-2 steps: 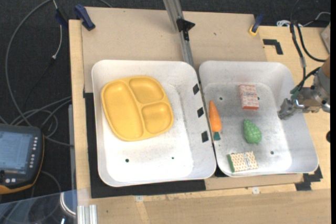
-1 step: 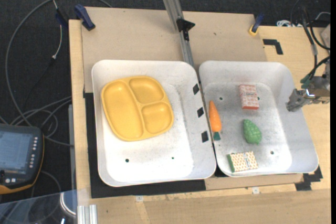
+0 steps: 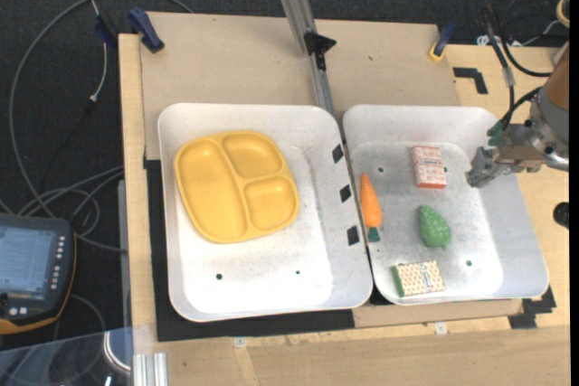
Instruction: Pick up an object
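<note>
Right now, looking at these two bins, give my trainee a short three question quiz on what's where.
1. True or false: the yellow divided plate lies in the same bin as the carrot.
2. Which item lies nearest the hand?
A. the green toy
B. the red and white box
C. the patterned box
3. Fill in: the carrot lies along the right bin's ____ edge in the camera view.

Key
1. False: the plate lies in the left bin, the carrot in the right one.
2. B
3. left
</note>
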Controlling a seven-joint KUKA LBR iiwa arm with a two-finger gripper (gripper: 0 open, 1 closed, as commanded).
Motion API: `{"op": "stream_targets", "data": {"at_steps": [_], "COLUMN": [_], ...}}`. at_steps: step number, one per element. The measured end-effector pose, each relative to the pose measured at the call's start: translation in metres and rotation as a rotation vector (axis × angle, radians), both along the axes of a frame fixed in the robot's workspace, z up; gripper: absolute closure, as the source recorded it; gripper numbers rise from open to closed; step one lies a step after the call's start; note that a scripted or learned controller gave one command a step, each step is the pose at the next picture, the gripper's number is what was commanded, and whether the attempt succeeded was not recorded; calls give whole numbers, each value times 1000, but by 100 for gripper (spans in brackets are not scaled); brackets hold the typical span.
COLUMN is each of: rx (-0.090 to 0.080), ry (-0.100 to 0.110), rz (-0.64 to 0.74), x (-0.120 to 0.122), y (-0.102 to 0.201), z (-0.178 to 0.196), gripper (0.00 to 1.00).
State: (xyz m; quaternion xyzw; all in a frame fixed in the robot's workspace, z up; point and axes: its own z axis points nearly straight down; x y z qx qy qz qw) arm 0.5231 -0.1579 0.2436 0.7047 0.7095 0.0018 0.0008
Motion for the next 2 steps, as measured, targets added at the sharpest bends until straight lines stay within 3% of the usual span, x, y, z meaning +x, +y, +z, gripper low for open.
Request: {"op": "stream_targets", "data": {"at_steps": [2], "rx": [2], "ry": [2], "rz": [1], "x": [5], "y": [110], "z": [-1], "gripper": [100]}}
